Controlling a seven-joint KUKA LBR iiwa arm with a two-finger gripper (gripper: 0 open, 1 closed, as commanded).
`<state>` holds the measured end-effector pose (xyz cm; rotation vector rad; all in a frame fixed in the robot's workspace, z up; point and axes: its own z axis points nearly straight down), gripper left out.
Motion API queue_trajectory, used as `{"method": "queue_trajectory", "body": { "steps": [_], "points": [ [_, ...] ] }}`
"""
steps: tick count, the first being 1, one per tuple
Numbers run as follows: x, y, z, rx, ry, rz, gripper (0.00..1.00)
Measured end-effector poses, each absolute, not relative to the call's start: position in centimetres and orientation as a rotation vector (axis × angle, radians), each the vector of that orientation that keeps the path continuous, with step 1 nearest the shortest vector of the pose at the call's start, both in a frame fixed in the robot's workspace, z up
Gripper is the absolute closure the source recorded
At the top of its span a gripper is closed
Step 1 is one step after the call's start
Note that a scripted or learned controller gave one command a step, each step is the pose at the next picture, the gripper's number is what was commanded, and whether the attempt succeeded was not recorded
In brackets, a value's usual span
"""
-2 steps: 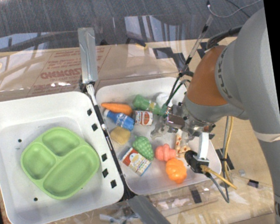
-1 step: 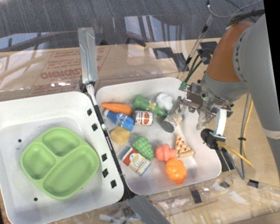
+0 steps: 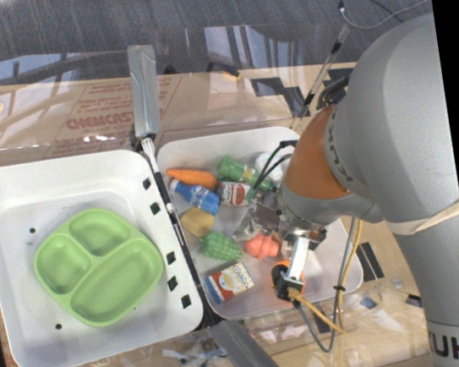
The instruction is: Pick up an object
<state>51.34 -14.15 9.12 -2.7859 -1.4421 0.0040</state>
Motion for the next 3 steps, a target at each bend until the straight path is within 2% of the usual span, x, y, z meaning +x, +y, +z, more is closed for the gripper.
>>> {"method": "queue_trajectory", "body": {
  "steps": [1,2,3],
  "points": [
    [51.4,-14.2,10.1,-2.783,-1.446,0.005,1.00],
    [48.2,-13.7,9.3,-2.896,-1.215,-0.003,1.00],
    [50.7,-17.4,24.6,-2.772,-1.475,0.001,1.00]
  ]
}}
